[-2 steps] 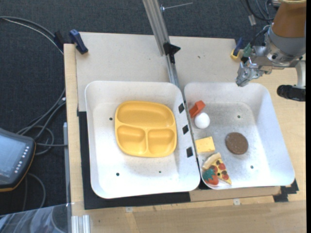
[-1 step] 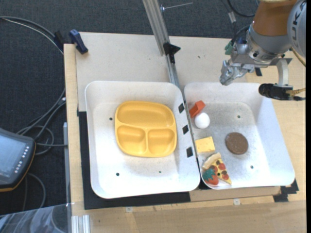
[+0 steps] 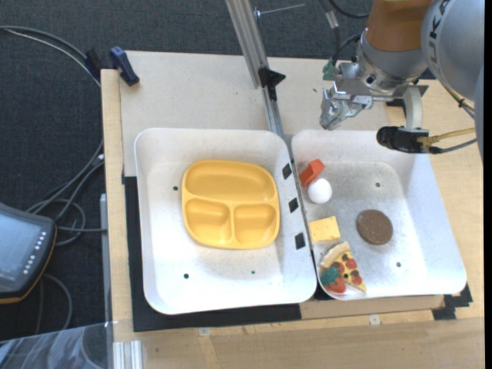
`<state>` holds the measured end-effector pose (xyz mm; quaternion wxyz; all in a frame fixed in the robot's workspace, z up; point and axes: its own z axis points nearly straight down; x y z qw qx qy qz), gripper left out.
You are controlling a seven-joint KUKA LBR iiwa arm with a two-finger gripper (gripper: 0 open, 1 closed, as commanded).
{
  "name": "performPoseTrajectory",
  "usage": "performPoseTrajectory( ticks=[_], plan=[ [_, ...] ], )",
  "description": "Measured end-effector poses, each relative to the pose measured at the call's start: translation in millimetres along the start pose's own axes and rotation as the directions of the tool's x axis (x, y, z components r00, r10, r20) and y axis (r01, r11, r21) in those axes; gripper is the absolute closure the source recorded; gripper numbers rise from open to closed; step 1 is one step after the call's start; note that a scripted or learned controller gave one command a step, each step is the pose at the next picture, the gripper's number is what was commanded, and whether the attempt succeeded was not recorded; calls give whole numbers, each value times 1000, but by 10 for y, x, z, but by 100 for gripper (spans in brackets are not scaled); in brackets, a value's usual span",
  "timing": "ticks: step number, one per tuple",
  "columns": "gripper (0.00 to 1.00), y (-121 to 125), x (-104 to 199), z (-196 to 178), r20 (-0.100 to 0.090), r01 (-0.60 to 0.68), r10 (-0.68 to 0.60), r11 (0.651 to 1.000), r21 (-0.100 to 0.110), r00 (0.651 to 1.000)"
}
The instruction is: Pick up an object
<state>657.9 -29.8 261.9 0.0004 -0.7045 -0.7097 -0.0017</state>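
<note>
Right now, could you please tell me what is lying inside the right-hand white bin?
The right bin holds a red piece touching a white egg, a yellow cheese block, a brown round patty and a pizza slice. Whatever lies under them is covered.

Beige bench (image 3: pixel 192 91); two white bins (image 3: pixel 157 206) side by side; blue clamp (image 3: pixel 123 64)

Dark carpet floor (image 3: pixel 46 6), beige bench (image 3: pixel 192 91)
</note>
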Motion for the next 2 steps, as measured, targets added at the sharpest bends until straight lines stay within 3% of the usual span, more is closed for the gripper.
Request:
performPoseTrajectory(
  ticks=[1,2],
  plan=[
    [100,-9,603,177,0,0,0,1000,7,1000],
    [100,73,1111,151,0,-1,1,1000,0,1000]
  ],
)
